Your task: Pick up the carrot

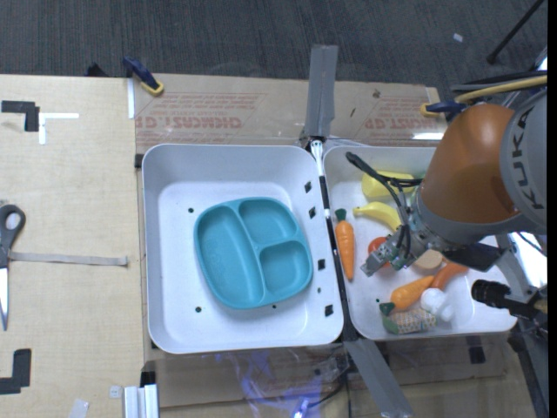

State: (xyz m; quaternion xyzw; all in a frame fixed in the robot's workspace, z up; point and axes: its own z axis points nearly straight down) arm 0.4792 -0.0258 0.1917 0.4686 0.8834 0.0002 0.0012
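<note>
Your gripper [380, 262] hangs over the middle of the right bin [487, 320]; can't tell its grip from here. The carrot [345, 245] lies along that bin's left wall, just beside it.

i can read part of the maker's name, "kuk", in dark letters on the grey arm [531, 159] at the right edge. red print runs along the cardboard strip [287, 111] behind both bins, upside down and too faint to make out.
</note>
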